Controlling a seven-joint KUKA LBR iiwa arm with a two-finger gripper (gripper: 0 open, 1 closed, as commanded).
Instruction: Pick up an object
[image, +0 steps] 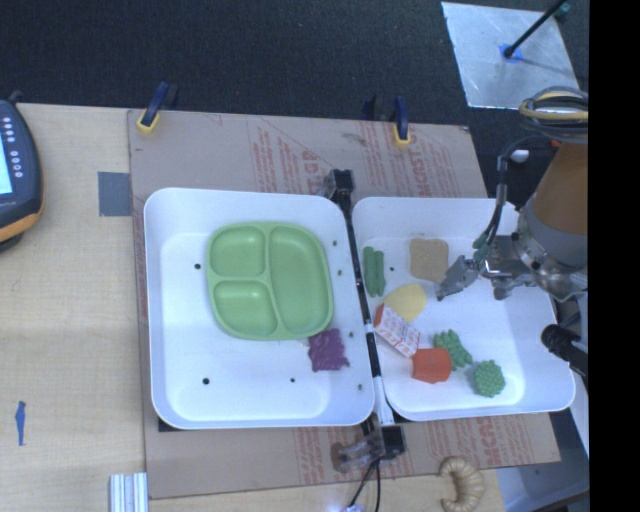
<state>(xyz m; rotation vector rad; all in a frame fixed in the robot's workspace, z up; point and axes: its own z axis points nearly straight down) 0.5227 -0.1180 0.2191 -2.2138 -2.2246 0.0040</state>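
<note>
Overhead camera view: two white bins sit side by side. The left bin (165, 300) holds a green divided plate (270, 280) and a purple piece (327, 350) just beside its near right corner. The right bin (540, 400) holds a tan square (429, 258), yellow lump (406, 300), green pod (373, 270), red block (432, 365) and two broccoli pieces (487, 377). The gripper (478, 280) hovers at the bin's right, fingers spread, holding nothing.
</note>
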